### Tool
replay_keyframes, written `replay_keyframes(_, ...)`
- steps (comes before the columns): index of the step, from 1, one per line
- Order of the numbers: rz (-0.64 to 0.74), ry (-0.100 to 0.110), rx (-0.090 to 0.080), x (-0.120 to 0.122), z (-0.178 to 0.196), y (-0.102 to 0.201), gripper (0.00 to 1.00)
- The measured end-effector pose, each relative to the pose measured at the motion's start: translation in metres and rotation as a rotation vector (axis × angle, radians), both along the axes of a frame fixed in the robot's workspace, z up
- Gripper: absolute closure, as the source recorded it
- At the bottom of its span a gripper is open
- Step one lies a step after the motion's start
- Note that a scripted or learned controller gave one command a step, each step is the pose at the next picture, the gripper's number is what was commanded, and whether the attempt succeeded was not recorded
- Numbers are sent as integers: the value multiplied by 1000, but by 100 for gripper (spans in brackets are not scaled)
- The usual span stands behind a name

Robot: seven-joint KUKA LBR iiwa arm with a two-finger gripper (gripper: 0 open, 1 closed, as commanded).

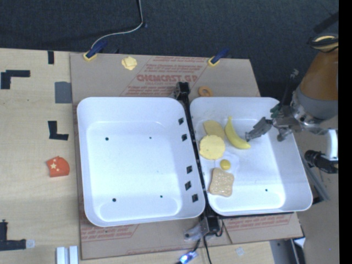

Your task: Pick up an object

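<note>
gripper [254,132] beside banana [235,135], right bin [286,194]

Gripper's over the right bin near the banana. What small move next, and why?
Probably ease the gripper down and slightly left onto the banana. Its tip sits just beside the banana's right end in the right bin, with nothing seen between its fingers.

The bench [33,120] bears a cardboard sheet [165,73] with 2 white bins [88,147] side by side. Loose on it — a red piece [58,166] at left, a yellow piece [129,63] on the cardboard.
</note>
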State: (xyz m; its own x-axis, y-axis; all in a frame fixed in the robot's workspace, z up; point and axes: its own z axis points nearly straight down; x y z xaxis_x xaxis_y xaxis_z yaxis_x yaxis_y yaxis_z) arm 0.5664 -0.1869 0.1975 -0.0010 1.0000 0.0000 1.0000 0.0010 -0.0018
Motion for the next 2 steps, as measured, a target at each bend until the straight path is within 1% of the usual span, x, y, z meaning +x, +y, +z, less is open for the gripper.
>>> replay_keyframes(1,1,2,1,-36,-117,55,0)
replay_keyframes(2,0,-2,0,-34,-102,52,100)
